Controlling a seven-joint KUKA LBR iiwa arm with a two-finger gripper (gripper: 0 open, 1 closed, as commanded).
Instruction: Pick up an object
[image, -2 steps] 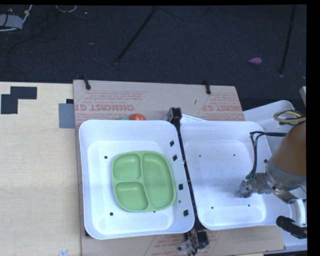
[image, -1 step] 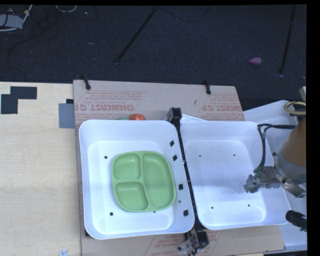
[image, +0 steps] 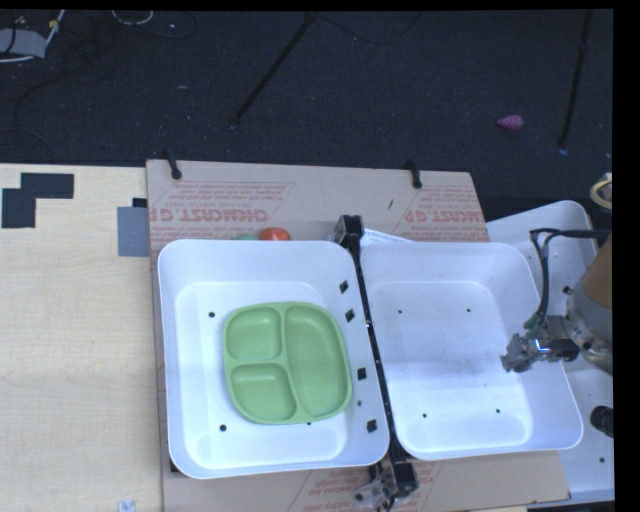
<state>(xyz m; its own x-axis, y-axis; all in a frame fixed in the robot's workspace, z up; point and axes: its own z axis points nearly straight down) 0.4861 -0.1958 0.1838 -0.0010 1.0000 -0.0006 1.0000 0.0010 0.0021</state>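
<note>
Bench surface (image: 70, 340): pale wood grain at the far left, with dark grey and black rectangular patches near its upper edge.
Cardboard sheet (image: 300, 205): brown, printed with red lettering, lying under both bins and showing behind and below them.
Red object (image: 274, 235): small and rounded, on the cardboard just behind the left bin's back rim; a bit of green shows beside it, too small to identify.
Left bin (image: 190, 275): shallow, white, rounded corners, small dark marks on its floor.
Green plate (image: 288, 362): the task's thing; light green, three compartments, lying flat on the floor of the left bin, roughly centred, slightly rotated against the bin walls. It is well apart from the gripper.
Divider (image: 365, 350): black strip with clips running along the seam where the two bins meet, from back to front.
Right bin (image: 450, 275): shallow, white, touching the left bin along the seam; small dark marks on its floor.
Gripper (image: 522, 355): over the right edge of the right bin, near the side wall, pointing left into the bin. Whether its fingers are apart or together cannot be told; no object is seen between them.
Arm (image: 600, 290): enters from the right; cables loop above the wrist.
</note>
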